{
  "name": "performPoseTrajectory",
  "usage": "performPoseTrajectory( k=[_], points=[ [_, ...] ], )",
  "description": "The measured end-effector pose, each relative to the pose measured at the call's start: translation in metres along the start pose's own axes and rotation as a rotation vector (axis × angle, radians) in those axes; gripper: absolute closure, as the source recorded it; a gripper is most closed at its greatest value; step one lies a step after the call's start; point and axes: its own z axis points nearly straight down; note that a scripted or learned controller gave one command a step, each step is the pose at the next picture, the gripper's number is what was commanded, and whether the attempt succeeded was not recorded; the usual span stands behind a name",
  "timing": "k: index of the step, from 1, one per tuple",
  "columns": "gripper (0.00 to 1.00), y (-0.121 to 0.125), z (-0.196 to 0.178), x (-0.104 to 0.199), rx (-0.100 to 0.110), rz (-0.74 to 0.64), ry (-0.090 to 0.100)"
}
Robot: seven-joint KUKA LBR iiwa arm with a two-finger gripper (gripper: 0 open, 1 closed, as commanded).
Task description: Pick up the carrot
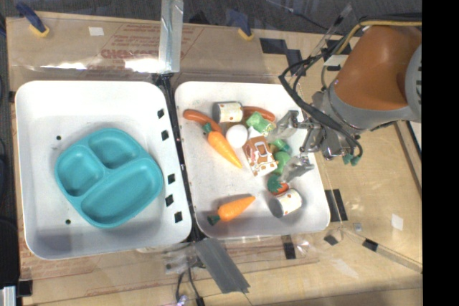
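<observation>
The surface (373, 226) was a pale wooden bench with clear sheeting taped along its far side, where faint red print showed but could not be read. Two shallow white bins sat side by side. The left bin (36, 154) held a teal divided plate (107, 175). The right bin (208, 93) carried a clutter of toy food.

In the camera view, the arm (373, 75) reached in from the right, and the claw (297, 143) hung over the right bin's right side, above a small green piece (280, 150). Whether its fingers stood apart or closed could not be told, and nothing could be seen gripped.

Two carrot-like toys lay in the bin. One carrot (224, 147) sat near the middle, left of the claw, its long axis slanting from far-left to near-right. The second carrot (235, 208) lay near the front wall, to the claw's near-left, its axis almost left to right. A printed carton (259, 156) stood between the claw and the middle carrot; its writing was too small to read. A white egg (237, 133) rested just beside that carrot.
</observation>
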Motion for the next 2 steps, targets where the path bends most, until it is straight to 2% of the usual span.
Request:
performPoseTrajectory(
  k=[1, 2],
  points=[
    [0.00, 0.016, 0.107, 0.032, -0.004, -0.026, 0.009],
    [0.00, 0.066, 0.135, 0.031, -0.003, 0.193, 0.002]
  ],
)
